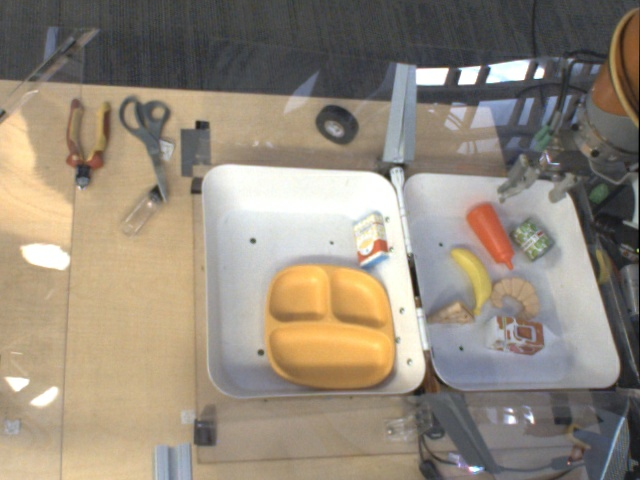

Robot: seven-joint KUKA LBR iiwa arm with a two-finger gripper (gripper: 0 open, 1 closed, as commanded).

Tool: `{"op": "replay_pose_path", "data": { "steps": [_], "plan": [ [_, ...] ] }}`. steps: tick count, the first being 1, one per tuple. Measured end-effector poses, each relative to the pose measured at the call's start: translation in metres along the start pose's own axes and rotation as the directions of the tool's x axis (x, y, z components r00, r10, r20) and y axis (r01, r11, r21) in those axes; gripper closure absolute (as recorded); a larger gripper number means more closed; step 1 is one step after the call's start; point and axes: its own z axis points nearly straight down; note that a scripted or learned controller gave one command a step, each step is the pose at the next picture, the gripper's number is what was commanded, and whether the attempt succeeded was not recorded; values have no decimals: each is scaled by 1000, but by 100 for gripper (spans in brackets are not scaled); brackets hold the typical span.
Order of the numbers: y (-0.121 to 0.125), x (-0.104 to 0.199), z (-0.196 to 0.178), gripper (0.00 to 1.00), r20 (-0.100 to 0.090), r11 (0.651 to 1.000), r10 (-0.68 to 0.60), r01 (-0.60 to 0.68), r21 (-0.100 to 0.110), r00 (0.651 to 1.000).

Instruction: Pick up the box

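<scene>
A small white carton box (371, 238) with red and blue print lies in the left bin (240, 218), just above the yellow plate. A red and white box (516, 336) lies near the front of the right bin (590, 358). A small green box (531, 239) sits by the orange carrot (490, 232). My gripper (538, 182) hangs over the far edge of the right bin, above and right of the carrot. Its two grey fingers (517, 181) are spread apart, open, with nothing between them.
A yellow divided plate (330, 324) takes up the front of the left bin. The right bin also holds a banana (473, 276), a croissant (515, 293) and a bread piece (452, 314). Scissors (150, 138), pliers (85, 140) and a tape roll (337, 123) lie on the bench.
</scene>
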Motion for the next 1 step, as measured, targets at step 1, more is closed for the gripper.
{"op": "replay_pose_path", "data": {
  "steps": [1],
  "plan": [
    [-29,3,136,0,2,972,-235,235,-5,972]
  ]
}}
